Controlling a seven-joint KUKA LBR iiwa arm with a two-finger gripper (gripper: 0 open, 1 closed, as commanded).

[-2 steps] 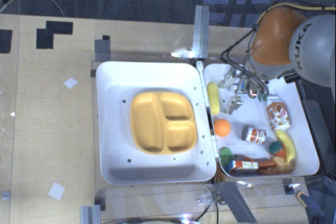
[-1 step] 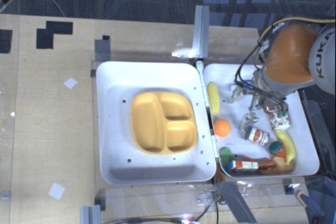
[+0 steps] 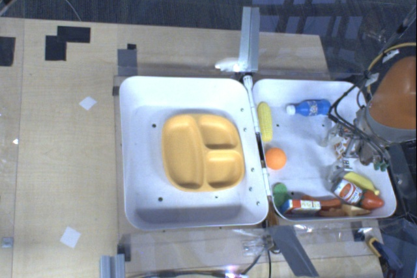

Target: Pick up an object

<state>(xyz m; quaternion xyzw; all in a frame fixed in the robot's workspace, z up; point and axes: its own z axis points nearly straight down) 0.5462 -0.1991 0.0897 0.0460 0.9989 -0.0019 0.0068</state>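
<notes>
Now the arm (image 3: 391, 101) reaches in at the right side of the frame, and its claw (image 3: 348, 153) hangs low over the right bin (image 3: 306, 159). I cannot tell how the claw is set, because wires and metal bits hide it. Nothing looks picked up yet. Right below the claw, in the lower right corner of the bin, lie a small banana (image 3: 360, 180) and a red and white bottle (image 3: 349, 192). An orange ball (image 3: 275, 158), a corn cob (image 3: 264, 120) and a blue bottle (image 3: 310, 107) lie farther left. The left bin (image 3: 140, 159) holds a yellow tray (image 3: 201, 152). I think the arm is getting ready to grab. Next it needs to go down onto one toy and squeeze.
</notes>
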